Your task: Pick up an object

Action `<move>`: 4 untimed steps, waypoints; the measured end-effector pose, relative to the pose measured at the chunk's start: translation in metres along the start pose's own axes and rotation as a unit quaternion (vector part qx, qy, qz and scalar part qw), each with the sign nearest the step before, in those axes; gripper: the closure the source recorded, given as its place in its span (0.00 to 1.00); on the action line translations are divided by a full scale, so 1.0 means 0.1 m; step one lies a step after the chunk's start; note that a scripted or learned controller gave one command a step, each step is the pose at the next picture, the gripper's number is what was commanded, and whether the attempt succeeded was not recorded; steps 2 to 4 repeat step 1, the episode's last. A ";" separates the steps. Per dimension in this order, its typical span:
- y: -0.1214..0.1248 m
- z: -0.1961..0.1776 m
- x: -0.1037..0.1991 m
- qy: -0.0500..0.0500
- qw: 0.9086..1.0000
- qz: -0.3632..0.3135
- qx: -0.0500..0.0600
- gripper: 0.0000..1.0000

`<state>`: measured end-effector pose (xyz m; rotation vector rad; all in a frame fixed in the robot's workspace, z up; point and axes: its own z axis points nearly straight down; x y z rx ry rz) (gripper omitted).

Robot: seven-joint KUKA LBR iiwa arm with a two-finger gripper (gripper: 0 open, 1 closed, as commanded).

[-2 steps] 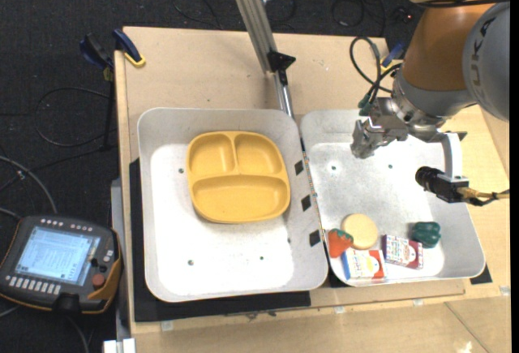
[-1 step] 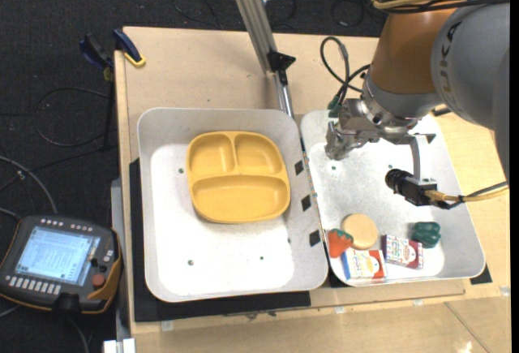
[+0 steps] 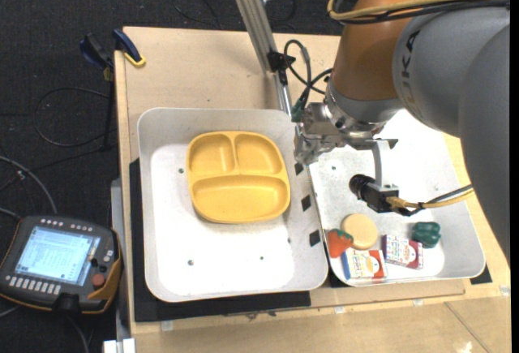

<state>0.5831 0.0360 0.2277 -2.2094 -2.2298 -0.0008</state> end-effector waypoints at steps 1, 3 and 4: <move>-0.18 -0.12 0.49 0.000 1.000 0.000 0.000 1.00; -0.18 -0.12 0.49 0.000 1.000 0.000 0.000 1.00; -0.18 -0.12 0.49 0.000 1.000 0.000 0.000 1.00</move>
